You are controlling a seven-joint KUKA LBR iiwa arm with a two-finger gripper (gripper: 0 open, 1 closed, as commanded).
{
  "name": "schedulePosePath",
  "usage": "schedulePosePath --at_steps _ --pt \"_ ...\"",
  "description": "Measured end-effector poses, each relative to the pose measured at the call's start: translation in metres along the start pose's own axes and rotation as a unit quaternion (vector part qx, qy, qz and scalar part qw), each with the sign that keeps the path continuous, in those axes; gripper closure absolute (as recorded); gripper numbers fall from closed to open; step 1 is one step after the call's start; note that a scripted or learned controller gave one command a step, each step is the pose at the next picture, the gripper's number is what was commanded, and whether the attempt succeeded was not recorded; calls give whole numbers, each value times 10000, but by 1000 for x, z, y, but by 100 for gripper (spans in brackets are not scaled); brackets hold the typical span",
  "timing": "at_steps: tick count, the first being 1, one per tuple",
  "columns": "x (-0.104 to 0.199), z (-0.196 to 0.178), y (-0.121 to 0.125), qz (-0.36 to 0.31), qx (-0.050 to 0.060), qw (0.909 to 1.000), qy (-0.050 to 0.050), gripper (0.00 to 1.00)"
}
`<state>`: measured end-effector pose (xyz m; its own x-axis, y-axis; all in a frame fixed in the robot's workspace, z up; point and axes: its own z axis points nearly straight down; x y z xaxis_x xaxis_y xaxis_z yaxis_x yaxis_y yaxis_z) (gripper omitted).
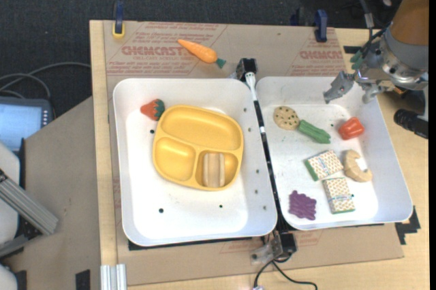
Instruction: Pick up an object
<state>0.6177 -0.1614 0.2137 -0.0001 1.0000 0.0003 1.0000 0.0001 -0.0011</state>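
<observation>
The gripper (352, 86) hangs over the far right corner of the right bin (392, 146), its two grey fingers (336, 89) spread apart with nothing between them. The arm behind it runs off the right edge, so most of it above the orange band is cut off.

Nearest below the fingers lies a red pepper-like piece (351, 128), well clear of them. To its left sit a green pod (313, 131) and a chocolate-chip cookie (286, 118), just touching. Nearer me are a tan bagel-shaped piece (356, 167), two small printed packets (323, 164) (338, 195) whose labels are too small to read, and a purple grape cluster (302, 205).

In the left bin (129, 166) a yellow divided plate (197, 146) holds a pale item (214, 169) in one compartment; I can't tell what. A strawberry (152, 109) touches the plate's far-left rim. A carrot (198, 51) lies on the cardboard (157, 43) behind the bins.
</observation>
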Motion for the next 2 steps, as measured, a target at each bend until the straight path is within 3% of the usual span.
schedulePosePath --at_steps 1,2 --pt "-54 122 -1 -22 11 10000 29 0" --pt "-57 109 0 -17 -22 10000 -1 100"
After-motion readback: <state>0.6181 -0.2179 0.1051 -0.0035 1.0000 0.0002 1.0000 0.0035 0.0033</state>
